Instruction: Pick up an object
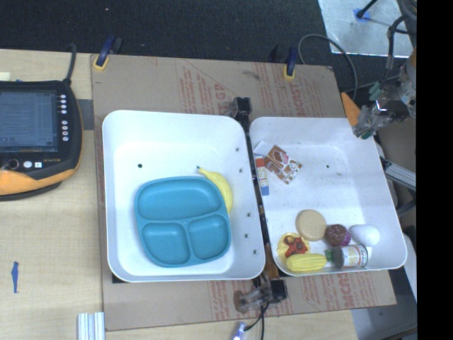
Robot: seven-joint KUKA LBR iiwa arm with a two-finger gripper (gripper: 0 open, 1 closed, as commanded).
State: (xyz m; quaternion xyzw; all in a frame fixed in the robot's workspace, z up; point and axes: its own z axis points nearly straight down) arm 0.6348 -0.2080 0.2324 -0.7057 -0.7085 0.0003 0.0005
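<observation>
Black-and-orange control pendant (32,137) left of the bins, cardboard sheet (212,83) beneath, blue clamps (105,52)

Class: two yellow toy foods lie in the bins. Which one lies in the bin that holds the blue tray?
The banana. It lies in the left bin, tucked against the blue divided tray; the yellow corn lies in the right bin.

The left bin (120,140) holds a divided tray (182,220) at its lower middle, a banana (219,186) touching the tray's upper right. In the right bin (340,147), small food items (325,241) cluster at the lower edge; a packet (284,164) lies upper left.
</observation>
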